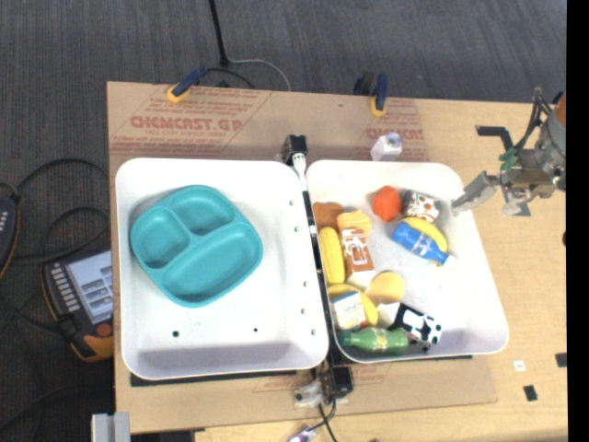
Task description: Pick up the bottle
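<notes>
Down at the near edge of the right bin (479, 284), the green bottle (375, 342) lies on its side, pressed among the toy food beside a black-and-white cow (419, 325). The teal plate (195, 243) sits in the left bin (138, 339). Further back, the gripper (517, 182) hovers off the right bin's far right corner; open or closed, I cannot tell.

Red block letters run across the brown cardboard sheet (184, 118) just behind the left white bin (129, 339); they look like "CHEMCAST GP", though the spelling is not sure. More red print sits on the same sheet behind the right bin (488, 330), too broken up to read. The orange carton (357, 247) in the right bin carries a white label with marks too small to make out.
</notes>
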Available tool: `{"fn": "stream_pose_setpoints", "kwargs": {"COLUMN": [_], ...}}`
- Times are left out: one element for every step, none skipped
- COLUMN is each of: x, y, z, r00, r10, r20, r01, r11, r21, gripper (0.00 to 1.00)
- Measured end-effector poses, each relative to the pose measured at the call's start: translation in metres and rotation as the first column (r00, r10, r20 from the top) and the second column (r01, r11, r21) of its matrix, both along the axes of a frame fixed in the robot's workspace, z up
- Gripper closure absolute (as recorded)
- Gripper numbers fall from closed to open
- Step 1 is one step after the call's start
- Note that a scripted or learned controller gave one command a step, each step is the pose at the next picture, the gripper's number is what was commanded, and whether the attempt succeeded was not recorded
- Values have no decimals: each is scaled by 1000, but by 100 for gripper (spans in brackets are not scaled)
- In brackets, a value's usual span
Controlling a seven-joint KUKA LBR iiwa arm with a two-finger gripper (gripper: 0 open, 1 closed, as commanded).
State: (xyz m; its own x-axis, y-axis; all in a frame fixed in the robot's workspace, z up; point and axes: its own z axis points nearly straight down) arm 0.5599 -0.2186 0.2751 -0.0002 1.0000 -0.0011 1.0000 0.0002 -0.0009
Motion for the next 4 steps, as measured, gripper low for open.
{"fn": "stream_pose_setpoints", "kwargs": {"x": [42,52,47,50], "y": [-4,2,59,118], "z": [-103,-168,-186,-186], "r00": [991,998,996,980], "r10": [134,67,-88,-198], "r20": [-3,6,10,12], "r01": [-134,-67,88,198], "r11": [991,998,996,980], "r21": [2,11,-4,-1], "gripper": [0,0,0,0]}}
